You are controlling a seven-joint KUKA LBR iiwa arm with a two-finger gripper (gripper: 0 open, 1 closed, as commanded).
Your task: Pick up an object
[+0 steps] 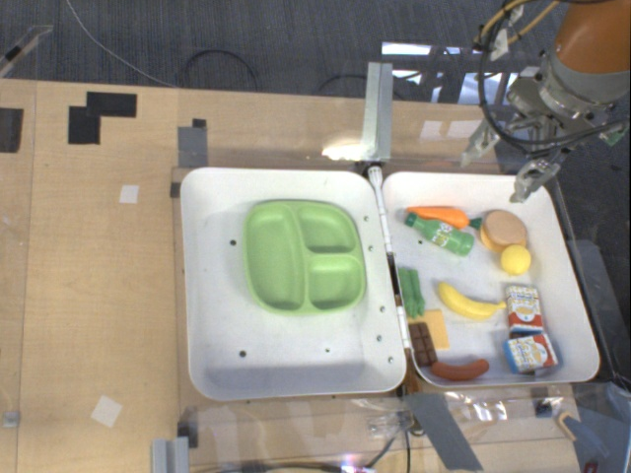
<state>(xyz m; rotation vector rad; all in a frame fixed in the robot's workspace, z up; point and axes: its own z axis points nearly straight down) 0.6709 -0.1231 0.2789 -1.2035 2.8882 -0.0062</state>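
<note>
The right bin (577, 294) holds several toy foods. A carrot (437, 215) and a green bottle (441, 234) lie at its far left, with a burger bun (505, 229) and a lemon (515, 259) to their right. A banana (468, 304) lies mid-bin. Two small cartons (523, 306) (529, 351) stand at the right. A sausage (460, 369) and a chocolate bar (422, 341) lie at the near edge. My gripper (503, 166) hangs over the bin's far rim, above and behind the bun, open with nothing between its fingers.
The left bin (212, 343) holds a green divided plate (303, 256). A green pod (410, 292) and a yellow cheese slice (438, 329) lie by the divider between the bins. A metal post (379, 111) stands behind the bins, and cables (513, 13) loop off the arm.
</note>
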